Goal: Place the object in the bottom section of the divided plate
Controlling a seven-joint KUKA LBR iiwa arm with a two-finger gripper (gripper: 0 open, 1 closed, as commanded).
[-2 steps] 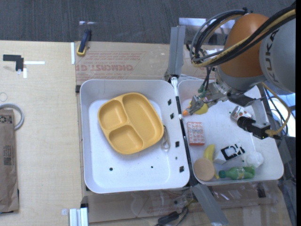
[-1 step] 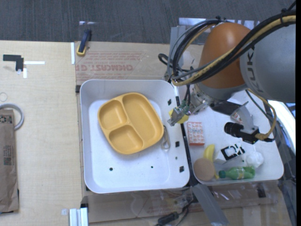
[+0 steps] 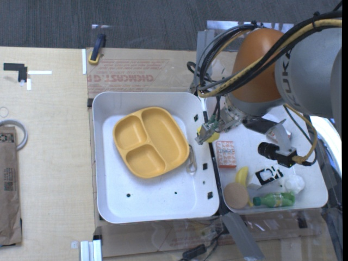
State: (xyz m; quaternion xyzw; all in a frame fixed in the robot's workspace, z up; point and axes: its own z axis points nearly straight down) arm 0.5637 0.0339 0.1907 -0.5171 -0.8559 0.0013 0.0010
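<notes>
We cannot make out the tool clearly: it sits under the arm's wrist at the divider between the two bins, a small cluster of metal and green parts, and we cannot tell how it stands or whether it carries anything. The arm's bulk and its black and yellow cables hide the far part of the right bin.

Nearest to us in that right bin lie a green bottle on its side, a round tan object, and a yellow piece just beyond it. A white crumpled item sits near the bottle, and a black-and-white item is too small to identify. Farther in, a small red-and-white box lies near the divider. Which of these is the task's object we cannot tell.

In the left bin, a shallow white tray with rounded corners and a matte floor, the divided plate rests tilted in plan. It is smooth yellow plastic with three sections; the bottom section faces us. A thin metal loop lies just beside the plate's right rim.

The bench is pale wood to the left, where a brown paper bag is cut off by the frame. Beyond the bins lies printed brown cardboard, then a dark grey carpeted floor.
</notes>
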